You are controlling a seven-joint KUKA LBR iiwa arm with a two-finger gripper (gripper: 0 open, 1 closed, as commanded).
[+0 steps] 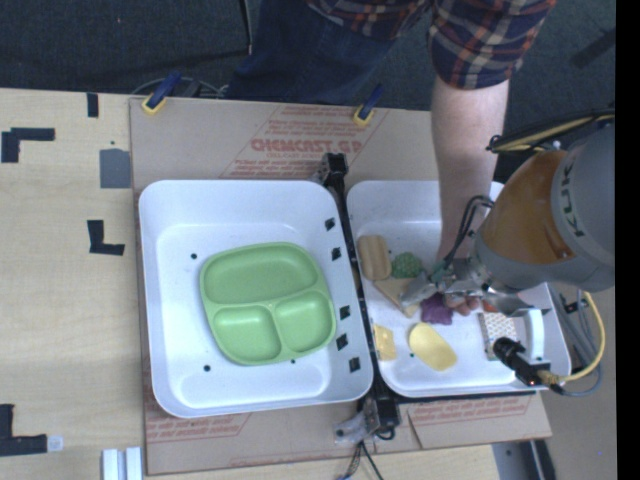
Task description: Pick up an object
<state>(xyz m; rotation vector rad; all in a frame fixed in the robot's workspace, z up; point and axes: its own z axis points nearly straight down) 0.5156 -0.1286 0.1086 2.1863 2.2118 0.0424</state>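
A: What sat in the left bin (pixel 160 298)?
B: A green divided plate (pixel 267 301), near its middle.
A: And the right bin (pixel 390 203)?
B: The arm (pixel 545 223) reached in; its pincer (pixel 447 286) hung over a purple piece (pixel 436 312) mid-bin. The grip, I couldn't tell.
A: Other items?
B: A tan block (pixel 374 256), long axis toward the far edge, a green piece (pixel 406 265), and a yellow piece (pixel 432 348) near the front edge.

Grey arm (pixel 600 193), orange wrist band (pixel 525 218).

1 fixed camera above, angled down on 2 bins (pixel 160 268).
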